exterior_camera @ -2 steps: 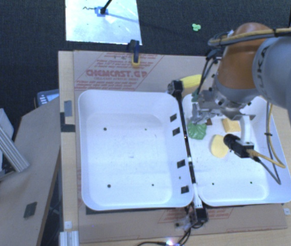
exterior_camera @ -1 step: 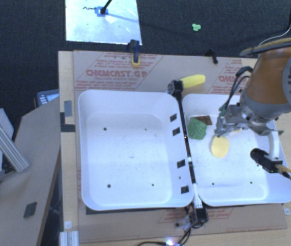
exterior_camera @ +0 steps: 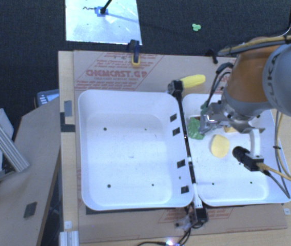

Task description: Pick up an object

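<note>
The gripper [exterior_camera: 207, 120] stands low over the far half of the right bin [exterior_camera: 237, 201], carried by the grey and orange arm [exterior_camera: 260, 81]. Whether it is released or clenched cannot be told, its tip being masked by its own body. Toward the view's left of the gripper, the bin wall and the seam with the left bin [exterior_camera: 130, 152] run close by, a row of black clips [exterior_camera: 181, 164] along that seam. Room on that side is tight. Toward the near wall the right bin's floor shows bare white, giving the widest free ground. The left bin's floor, well apart beyond the seam, shows bare white also. A green object [exterior_camera: 195, 131] lies just beside the gripper on its seam side, near the wall. It appears to meet the gripper's edge, though whether it is gripped cannot be told. A yellow round object [exterior_camera: 219, 146] lies near the gripper on its near-wall side, apart from the green one and flat on the floor. Beyond the far rim, a yellow-handled tool [exterior_camera: 192, 80] rests across the corner where the two bins meet. Under the bins a cardboard sheet [exterior_camera: 114, 68] bears red print reading "CHEMCAST GP". The finer lines around it are too small to read. A blue and yellow clamp [exterior_camera: 134, 55] sits on the sheet's far edge.
</note>
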Action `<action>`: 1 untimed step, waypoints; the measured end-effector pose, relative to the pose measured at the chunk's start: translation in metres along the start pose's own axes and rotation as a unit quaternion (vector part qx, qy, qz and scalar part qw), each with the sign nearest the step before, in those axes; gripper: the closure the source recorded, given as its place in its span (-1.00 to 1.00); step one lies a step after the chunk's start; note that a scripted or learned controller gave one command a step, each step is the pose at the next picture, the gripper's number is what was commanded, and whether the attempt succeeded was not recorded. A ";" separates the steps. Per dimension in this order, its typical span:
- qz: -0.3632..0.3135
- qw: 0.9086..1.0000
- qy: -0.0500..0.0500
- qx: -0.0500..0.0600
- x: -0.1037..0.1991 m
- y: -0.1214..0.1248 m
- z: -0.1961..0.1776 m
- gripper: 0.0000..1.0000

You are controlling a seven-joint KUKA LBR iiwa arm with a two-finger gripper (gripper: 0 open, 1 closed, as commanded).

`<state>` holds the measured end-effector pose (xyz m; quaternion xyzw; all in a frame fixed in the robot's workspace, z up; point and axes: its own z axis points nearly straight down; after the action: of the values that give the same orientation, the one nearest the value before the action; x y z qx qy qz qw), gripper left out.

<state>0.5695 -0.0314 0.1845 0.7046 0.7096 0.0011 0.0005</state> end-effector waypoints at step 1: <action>0.002 1.000 0.000 0.000 -0.003 0.000 0.000 -1.00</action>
<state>0.5693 -0.0340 0.1845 0.7061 0.7081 0.0007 0.0008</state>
